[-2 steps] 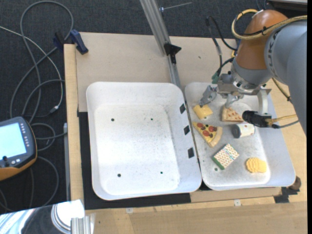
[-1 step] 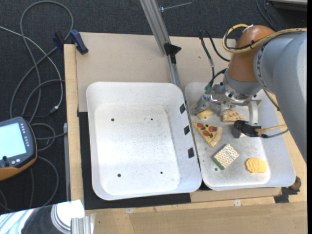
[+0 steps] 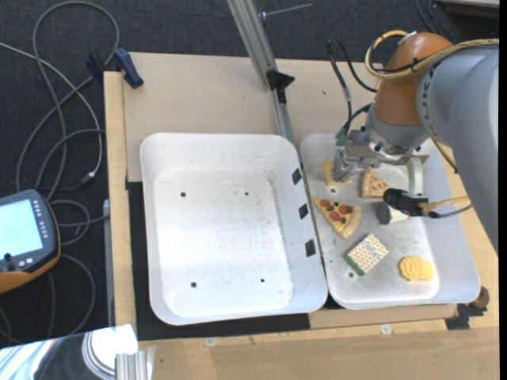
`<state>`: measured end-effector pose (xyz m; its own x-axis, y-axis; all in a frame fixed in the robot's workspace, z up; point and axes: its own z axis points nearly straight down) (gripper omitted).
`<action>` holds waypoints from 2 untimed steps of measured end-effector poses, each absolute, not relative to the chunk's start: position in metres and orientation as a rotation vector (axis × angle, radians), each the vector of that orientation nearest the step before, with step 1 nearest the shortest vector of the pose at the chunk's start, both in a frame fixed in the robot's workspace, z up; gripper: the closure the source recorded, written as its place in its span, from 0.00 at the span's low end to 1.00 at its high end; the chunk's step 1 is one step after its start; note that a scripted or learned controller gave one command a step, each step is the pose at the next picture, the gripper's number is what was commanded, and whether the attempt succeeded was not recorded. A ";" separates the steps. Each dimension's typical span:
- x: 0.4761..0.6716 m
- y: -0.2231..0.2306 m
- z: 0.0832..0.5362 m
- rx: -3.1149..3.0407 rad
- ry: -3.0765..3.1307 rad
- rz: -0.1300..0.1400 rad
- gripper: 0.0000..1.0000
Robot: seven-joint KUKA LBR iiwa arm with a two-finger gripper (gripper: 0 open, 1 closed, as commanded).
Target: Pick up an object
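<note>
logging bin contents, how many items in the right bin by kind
pizza slices: 2, one mid-bin, one under the wrist
yellow piece by the gripper: 1
patterned block: 1
yellow ridged piece: 1
black piece: 1
total: 6

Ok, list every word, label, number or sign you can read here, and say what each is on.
None can be read.
The handheld pendant at the left edge has a lit screen, too blurred to read.
The patterned card in the right bin carries green dots, no letters.

Arm (image 3: 467, 93) cut off at right edge.
</note>
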<state>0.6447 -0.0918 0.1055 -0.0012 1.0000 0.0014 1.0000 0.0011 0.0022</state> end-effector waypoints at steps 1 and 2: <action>0.649 -0.094 0.171 2.214 2.218 0.009 1.00; 0.644 -0.098 0.234 2.215 2.217 0.009 1.00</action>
